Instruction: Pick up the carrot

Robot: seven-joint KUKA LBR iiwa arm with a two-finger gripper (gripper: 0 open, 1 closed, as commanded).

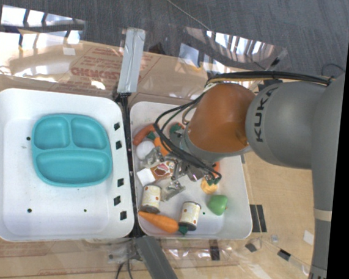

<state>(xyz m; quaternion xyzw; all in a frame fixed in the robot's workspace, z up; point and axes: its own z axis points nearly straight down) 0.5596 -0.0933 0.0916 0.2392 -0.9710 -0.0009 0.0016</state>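
Hovering low in the right bin, end effector state unclear; carrot lies apart

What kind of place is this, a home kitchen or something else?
Probably a robotics lab, not a kitchen. A KUKA arm reaches over two white bins taped to a cardboard-covered bench. The right bin holds toy food, such as a carrot, and the left a teal divided plate.
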